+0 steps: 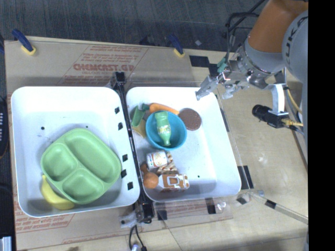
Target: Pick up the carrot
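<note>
A tan surface (261, 156) holds two white bins. The carrot (163, 109), long, smooth and orange, lies at the back of the right bin (209, 161), touching a round blue bowl (175, 135). The tool (205, 91) hangs over the bin's back corner; open or closed, I cannot tell.

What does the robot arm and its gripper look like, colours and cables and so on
The arm is a thick grey body with a broad orange band above the wrist and part of dark lettering on its side. Thin black cables loop off it. The gripper is a small metal-grey assembly with a little green part near its base, ending in slim fingers.
</note>
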You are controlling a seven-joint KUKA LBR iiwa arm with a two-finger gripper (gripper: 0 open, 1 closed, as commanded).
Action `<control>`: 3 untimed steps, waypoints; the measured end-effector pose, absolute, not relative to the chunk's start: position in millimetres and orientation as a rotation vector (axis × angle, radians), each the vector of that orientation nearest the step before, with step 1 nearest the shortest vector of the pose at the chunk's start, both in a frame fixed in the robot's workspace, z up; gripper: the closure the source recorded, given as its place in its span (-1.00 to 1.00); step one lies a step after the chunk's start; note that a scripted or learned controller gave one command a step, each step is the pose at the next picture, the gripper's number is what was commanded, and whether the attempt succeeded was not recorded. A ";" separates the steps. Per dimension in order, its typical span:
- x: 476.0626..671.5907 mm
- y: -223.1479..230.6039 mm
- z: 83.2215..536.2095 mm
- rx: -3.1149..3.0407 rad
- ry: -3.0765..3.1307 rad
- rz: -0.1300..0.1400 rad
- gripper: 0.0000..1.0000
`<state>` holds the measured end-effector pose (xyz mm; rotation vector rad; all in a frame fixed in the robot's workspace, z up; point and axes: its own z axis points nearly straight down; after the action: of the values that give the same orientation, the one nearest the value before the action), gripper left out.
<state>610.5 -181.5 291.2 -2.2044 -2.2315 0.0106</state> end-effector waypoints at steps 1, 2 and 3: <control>642.3 -148.7 189.6 -2.594 -1.749 0.019 -1.00; 660.9 -139.9 111.2 -2.582 -1.804 -0.014 -1.00; 660.3 -105.2 105.4 -2.842 -1.366 -0.016 -1.00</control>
<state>660.3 -105.2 105.4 -2.8424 -1.3659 -0.0161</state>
